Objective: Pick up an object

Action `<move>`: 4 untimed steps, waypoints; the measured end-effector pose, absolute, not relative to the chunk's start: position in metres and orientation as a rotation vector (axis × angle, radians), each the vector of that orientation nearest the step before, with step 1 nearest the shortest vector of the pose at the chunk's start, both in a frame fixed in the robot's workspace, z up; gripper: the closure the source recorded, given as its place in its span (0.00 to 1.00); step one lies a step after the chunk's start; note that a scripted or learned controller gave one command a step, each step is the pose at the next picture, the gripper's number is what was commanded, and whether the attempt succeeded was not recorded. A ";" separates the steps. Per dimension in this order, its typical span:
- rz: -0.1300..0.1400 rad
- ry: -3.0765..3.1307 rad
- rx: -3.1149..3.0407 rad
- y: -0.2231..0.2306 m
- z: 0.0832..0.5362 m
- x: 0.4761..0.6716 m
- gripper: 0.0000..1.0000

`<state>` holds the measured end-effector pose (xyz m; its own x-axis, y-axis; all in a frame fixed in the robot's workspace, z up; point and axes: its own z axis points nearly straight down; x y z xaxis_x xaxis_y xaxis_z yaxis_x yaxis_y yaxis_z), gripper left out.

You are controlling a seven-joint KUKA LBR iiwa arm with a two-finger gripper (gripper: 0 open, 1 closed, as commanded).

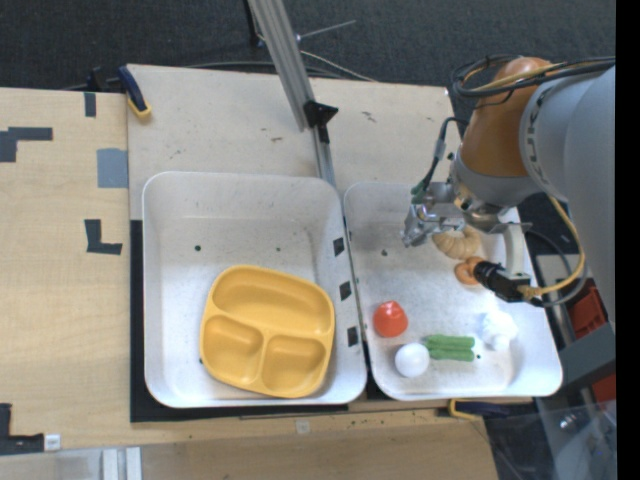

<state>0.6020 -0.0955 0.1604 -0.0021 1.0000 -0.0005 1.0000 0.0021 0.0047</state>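
Note:
My gripper (418, 228) hangs over the back part of the right bin (372, 208), above the bin's bare floor. Just to its right lies a tan, bread-like object (452, 240), partly hidden by the wrist. An orange-brown piece (467, 271) sits a little nearer the front. Along the bin's front lie a red object (390, 318), a white ball (411, 359), a green object (450, 347) and a white crumpled item (497, 330). None of these front objects touches the gripper.
A yellow divided tray (267, 330) lies in the left bin (170, 268). A metal pole (290, 53) slants down to the wall between the two bins. The arm's black cables (545, 288) loop over the right bin's right edge.

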 end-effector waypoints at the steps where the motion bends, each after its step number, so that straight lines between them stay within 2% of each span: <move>1: 0.003 2.221 2.218 -0.095 0.206 0.603 1.00; 3: -0.003 2.231 2.218 0.000 0.202 0.543 1.00; 4: -0.003 2.232 2.217 0.048 0.202 0.519 1.00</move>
<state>0.5193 0.0476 0.2025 -0.0064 1.0000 0.0015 1.0000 0.0064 -0.0045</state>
